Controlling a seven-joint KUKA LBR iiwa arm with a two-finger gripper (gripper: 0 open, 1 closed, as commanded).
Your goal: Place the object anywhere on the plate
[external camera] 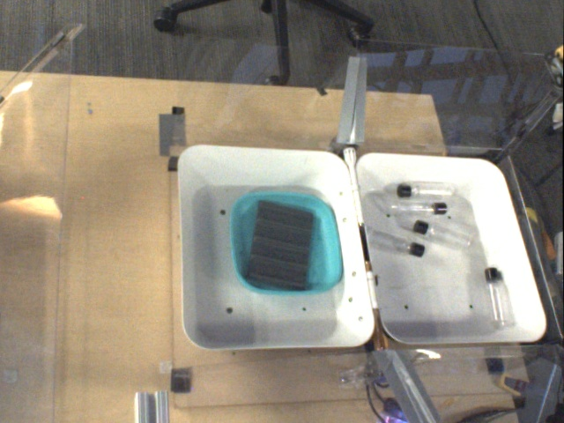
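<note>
A teal square plate [328,252] sits in the left white bin [198,263]. A dark grey ribbed block [280,245] lies on the plate, slightly tilted. In the right white bin [520,236] lie several clear tubes with black caps: one near the top [421,189], others in the middle [432,229], and one at the lower right [497,294].
A metal bar [352,104] stands behind the seam between the bins. An office chair base [280,7] is on the carpet beyond the bench. Small clamps [173,132] sit on the wooden benchtop left of the bins.
</note>
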